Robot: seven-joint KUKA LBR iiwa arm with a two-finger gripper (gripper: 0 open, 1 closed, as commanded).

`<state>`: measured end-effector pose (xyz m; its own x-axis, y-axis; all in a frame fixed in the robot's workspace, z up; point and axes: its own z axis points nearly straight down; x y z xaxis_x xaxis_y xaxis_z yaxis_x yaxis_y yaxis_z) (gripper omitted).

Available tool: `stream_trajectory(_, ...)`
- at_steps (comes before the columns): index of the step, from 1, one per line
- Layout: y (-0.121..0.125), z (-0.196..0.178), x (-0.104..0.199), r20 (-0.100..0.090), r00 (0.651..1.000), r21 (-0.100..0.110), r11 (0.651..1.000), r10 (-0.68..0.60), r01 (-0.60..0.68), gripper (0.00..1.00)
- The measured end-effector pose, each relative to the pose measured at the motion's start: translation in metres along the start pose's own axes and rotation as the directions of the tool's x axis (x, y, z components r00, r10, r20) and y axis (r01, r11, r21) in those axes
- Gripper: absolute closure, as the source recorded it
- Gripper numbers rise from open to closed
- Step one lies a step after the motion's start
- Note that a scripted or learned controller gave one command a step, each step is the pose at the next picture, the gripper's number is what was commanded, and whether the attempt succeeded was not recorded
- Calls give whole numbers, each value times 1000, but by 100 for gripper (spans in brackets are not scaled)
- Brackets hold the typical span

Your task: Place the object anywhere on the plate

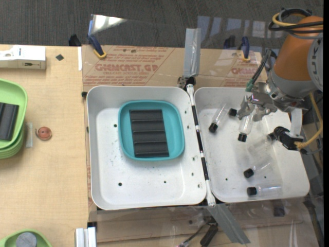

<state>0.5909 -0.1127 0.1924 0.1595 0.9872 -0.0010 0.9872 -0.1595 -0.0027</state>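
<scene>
A teal plate (177, 133) with a dark ridged insert (149, 133) lies in the left white bin (103, 179). Several clear tubes with black caps are in the right bin (221, 189). My gripper (255, 109) hangs over the upper middle of that bin. One clear tube (244, 127) runs down from right under the gripper's tip to its black cap, and its top end is hidden by the gripper. Whether it is lifted or lying on the bin floor is unclear. Another tube (216, 120) lies just left of it.
Two more capped tubes (259, 164) (264, 190) lie at the lower right of the right bin, and a loose black cap (232, 112) sits beside the gripper. A ridge (198, 138) divides the two bins. Green trays (10, 120) stand at the far left.
</scene>
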Motion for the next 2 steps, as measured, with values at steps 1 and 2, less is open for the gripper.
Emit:
stream_trajectory(1, 0, 0, 0, 0, 1000, 0, 1000, 0, 0, 0)
stream_trajectory(2, -4, -54, -55, 1, 1000, -1, 1000, 25, -25, 0)
